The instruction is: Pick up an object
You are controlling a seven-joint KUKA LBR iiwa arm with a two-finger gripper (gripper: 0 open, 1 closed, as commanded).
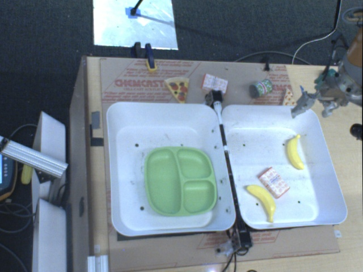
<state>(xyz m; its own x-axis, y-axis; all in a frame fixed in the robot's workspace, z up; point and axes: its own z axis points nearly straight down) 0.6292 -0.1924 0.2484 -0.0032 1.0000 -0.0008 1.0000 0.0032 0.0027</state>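
Upper left of frame: shiny foil-like sheet point(135, 15) on dark carpet, off the tabletop point(340, 152). Left bin point(122, 152): shallow white plastic, holding a matte green divided plate point(180, 181), three compartments, nothing in them. Along the cardboard strip above the bins, left to right: toy pizza slice point(178, 89), small printed packet point(215, 83), small green can point(262, 87) on its side. Right bin point(326, 203): smooth yellow banana point(265, 200) at lower centre, long axis running upper left to lower right; small red-and-white carton point(274, 182), flat and boxy, just beside it on the upper right, possibly touching, hard to say; second banana point(294, 152) further up and right, long axis near vertical in frame, slight curve, clear white floor all round it. Hand point(315, 102) at upper right of frame, over the right bin's top right corner, metal fingers splayed apart, nothing between them. Likely target, judging by reach: the upper banana, lying below and slightly left of the hand, nearer than the other two items. Fingers best set across the short axis, so closing left-right in frame. Banana skin looks slick and rounded, so slip risk if gripped off centre. Carton has flat faces but sits low against the bin floor and crowds the lower banana. Nothing lifted yet; pick not started.
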